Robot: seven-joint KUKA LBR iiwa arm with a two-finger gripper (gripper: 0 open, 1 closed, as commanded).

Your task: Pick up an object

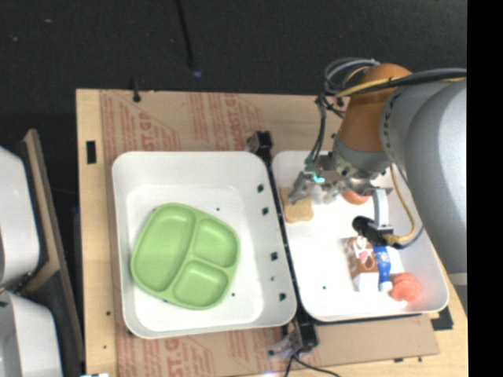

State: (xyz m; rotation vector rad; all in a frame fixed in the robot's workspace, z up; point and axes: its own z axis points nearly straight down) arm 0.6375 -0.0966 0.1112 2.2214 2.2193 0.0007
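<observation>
My gripper (310, 187) hangs low over the far left corner of the right bin (330, 293). Just below it, against the bin's left wall, lies a small tan block (298, 213), and I cannot tell whether the gripper touches it. An orange piece (355, 197) peeks out beside the wrist. Near the bin's right side lie a brown and white packet (362, 259), a blue item (383, 267) and a pink-red lump (406, 287).
The left bin (141, 179) holds a green divided plate (185, 254). The grey arm with its orange band (369, 108) covers the right bin's far right corner. A black clip (259, 142) sits at the far end of the bins' shared edge.
</observation>
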